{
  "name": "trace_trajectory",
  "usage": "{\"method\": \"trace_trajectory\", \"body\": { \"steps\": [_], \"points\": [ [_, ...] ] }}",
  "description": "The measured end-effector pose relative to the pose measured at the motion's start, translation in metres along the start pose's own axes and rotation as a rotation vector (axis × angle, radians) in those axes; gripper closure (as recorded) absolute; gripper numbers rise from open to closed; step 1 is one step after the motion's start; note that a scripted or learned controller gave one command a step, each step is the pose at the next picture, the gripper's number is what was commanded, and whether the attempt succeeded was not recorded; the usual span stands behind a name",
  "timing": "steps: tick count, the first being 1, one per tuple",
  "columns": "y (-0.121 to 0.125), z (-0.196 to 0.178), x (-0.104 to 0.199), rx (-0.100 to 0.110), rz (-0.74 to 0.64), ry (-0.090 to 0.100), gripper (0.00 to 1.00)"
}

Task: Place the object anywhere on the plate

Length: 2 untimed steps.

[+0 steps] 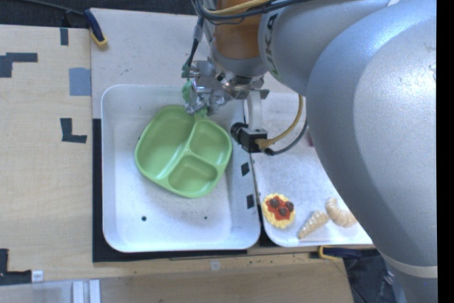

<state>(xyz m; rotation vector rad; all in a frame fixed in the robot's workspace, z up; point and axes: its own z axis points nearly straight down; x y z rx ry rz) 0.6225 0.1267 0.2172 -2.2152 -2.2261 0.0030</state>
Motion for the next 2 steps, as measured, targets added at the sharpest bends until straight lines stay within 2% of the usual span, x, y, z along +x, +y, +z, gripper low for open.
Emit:
{"method": "trace_trajectory", "body": {
  "steps": [1,2],
  "points": [
    [0.0021,-0.0146,-0.0104,-0.001,0.003,0.0,1.0],
    [0.002,-0.014,-0.0103,0.0,0.002,-0.001,0.0]
  ]
}}
